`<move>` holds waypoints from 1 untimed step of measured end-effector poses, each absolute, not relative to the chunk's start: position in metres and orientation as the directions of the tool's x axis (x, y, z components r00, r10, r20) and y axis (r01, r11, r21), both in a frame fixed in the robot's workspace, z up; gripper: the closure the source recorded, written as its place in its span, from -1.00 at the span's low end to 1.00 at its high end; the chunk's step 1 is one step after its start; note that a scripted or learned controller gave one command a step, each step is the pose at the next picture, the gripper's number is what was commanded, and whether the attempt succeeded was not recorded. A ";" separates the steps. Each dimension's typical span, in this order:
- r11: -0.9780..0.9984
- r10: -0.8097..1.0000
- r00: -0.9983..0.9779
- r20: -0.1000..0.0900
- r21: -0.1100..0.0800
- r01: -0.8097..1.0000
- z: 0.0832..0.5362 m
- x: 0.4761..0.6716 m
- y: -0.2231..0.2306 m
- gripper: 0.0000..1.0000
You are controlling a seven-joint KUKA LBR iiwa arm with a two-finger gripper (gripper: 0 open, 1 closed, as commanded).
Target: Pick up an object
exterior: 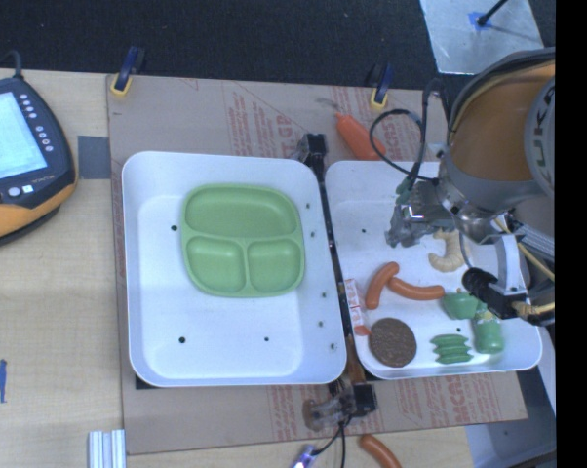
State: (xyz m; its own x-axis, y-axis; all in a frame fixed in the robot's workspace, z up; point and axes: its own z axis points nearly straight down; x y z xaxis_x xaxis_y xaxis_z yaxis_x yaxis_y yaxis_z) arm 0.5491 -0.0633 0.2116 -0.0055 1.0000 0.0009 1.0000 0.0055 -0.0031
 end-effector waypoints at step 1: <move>0.004 1.000 -0.004 0.000 -0.004 1.000 0.211 0.549 -0.064 -1.00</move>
